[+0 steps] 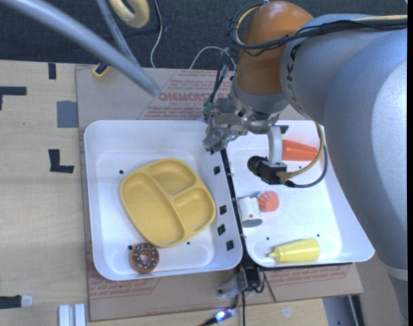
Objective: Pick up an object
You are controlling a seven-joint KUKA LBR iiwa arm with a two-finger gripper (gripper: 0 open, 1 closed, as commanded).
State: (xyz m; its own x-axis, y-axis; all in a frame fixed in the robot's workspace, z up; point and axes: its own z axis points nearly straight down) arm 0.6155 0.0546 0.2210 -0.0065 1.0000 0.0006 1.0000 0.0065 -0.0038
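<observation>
Nearest, the arm (pixel 356 80) overhangs the right bin (pixel 342 212). Leftward: donut (pixel 144 257), yellow plate (pixel 168 200); then shell (pixel 268 200), mustard bottle (pixel 296 250), carrot (pixel 300 149). Gripper (pixel 217 136) at the divider, grip state cannot be told. Approach stage; next, choose and descend.

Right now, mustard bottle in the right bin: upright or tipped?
Tipped. The yellow mustard bottle lies on its side on the right bin floor, long axis horizontal, nozzle pointing toward the divider.

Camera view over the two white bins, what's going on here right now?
A grey arm reaches in from the right, its claw low over the divider between the bins. The left bin holds a yellow plate and a donut. The right bin holds a mustard bottle, a carrot and a small orange piece.
</observation>
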